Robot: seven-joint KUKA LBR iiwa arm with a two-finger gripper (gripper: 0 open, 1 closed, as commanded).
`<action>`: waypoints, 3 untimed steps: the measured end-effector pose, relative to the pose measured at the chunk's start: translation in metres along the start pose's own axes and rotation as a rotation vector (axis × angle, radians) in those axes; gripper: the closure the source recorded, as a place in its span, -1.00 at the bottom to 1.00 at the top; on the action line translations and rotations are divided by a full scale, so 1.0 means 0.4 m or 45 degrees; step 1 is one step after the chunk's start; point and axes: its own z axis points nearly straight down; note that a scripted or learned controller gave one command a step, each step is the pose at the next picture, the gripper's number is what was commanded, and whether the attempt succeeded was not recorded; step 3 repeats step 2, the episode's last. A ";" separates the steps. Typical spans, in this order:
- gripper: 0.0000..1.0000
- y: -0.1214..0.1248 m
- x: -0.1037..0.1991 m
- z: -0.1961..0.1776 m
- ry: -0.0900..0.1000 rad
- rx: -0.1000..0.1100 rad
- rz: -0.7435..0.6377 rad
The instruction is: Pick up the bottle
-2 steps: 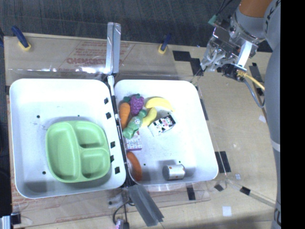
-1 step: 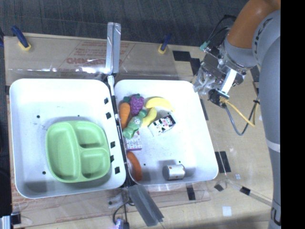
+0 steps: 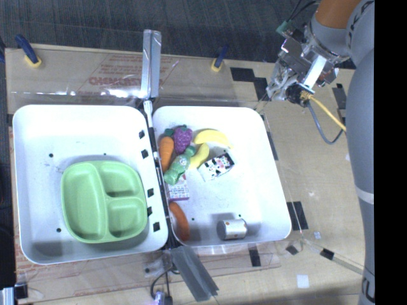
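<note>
The approach is being judged as not yet begun: the end effector (image 3: 283, 89), its state untellable, is hanging beyond the right bin (image 3: 270, 189), so the green bottle (image 3: 176, 169) among the toy food is being left unreached.

Divided tray (image 3: 102, 201) in left bin (image 3: 25, 170); bottle (image 3: 176, 169) among toy food in right bin (image 3: 254, 170).

I see a light wooden bench (image 3: 318, 189) with black tape marks (image 3: 297, 215) on it. Blue clamps (image 3: 28, 51) grip its far edge. Behind it lies dark floor (image 3: 95, 8).
</note>
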 end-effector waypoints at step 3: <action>1.00 -0.006 -0.014 -0.005 0.000 0.000 -0.030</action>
